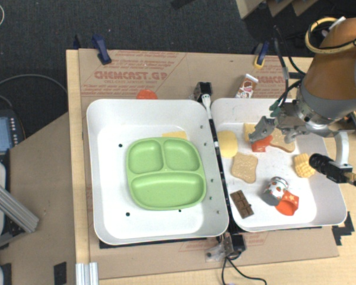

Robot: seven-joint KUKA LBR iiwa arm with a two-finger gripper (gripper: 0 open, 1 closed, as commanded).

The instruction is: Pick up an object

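My gripper (276, 134) hangs over the back of the right bin (326, 215), its two grey fingers spread apart and open. Between and just under them lies a tan bread slice (283, 144). A small orange-red piece (259, 145) sits right by the left fingertip (263, 129), and I cannot tell whether they touch. Also in this bin are a pale yellow round piece (227, 143), a toast slice (244, 167), a brown chocolate bar (242, 203), a corn cob (304, 165) and a grey-and-red toy (280, 195).
The left bin (104, 159) holds a green divided plate (165, 173) with a yellow slice (175, 135) behind it. A small carton (246, 88) and an orange scrap (146, 94) lie on the cardboard behind the bins. A black part (329, 166) juts in at the right.
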